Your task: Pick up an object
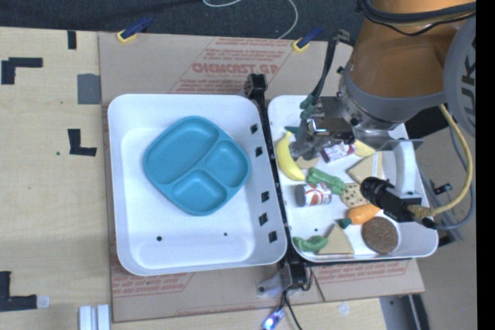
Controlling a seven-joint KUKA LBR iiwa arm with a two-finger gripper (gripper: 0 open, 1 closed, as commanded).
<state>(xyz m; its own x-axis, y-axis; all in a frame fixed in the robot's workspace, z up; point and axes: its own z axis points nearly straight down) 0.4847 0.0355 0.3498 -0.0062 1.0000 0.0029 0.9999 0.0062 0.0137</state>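
The right bin (421, 247) holds a heap of toy food. A yellow banana (287, 161) lies at its left side, with a green pepper (326, 181) and a red-and-white can (314, 197) just below it. Further right lie a dice (352, 195), a carrot (362, 214), a brown cookie (380, 235), a cheese wedge (361, 168) and a purple-and-white piece (337, 153). My gripper (311, 137) hangs low over the bin's upper left part, right beside the banana's upper end. Its tips are lost in clutter.
The left bin (131, 243) carries a blue divided plate (196, 165). A green leafy piece on a tan slice (323, 244) lies at the right bin's front. A black divider (267, 166) runs between the bins. The arm's orange body (410, 27) looms over the right bin's far side.
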